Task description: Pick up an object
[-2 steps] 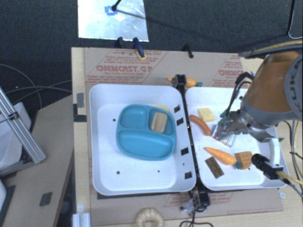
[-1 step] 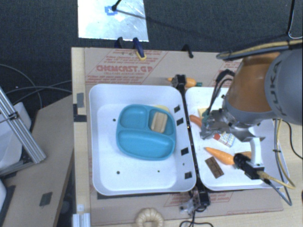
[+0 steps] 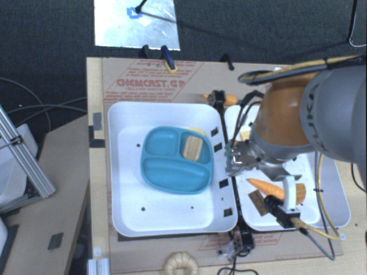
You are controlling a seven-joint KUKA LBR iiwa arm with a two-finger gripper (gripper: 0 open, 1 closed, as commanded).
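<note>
Bench [image 3: 137, 76]: cardboard sheet over it, two white bins side by side so things can go from one to the other.

My arm [image 3: 309, 110] comes in from the right and hangs over the right bin [image 3: 338, 211], covering most of its floor. I judge it is set there because the loose pickings lie there.

Left bin [image 3: 123, 153]: blue tray [image 3: 166, 168] at the middle, a tan block [image 3: 192, 148] in its far right compartment. Well apart from my tool; not the likely target.

My tool [image 3: 238, 160] sits low at the right bin's left edge, close to the divider. Whether it is wide or narrow I cannot tell; the wrist hides it.

Carrot [image 3: 266, 188]: lies flat just right and near of the tool, nothing gripping it. Nearest candidate, I judge.

Brown piece [image 3: 256, 201] just beside the carrot, nearer still.
</note>
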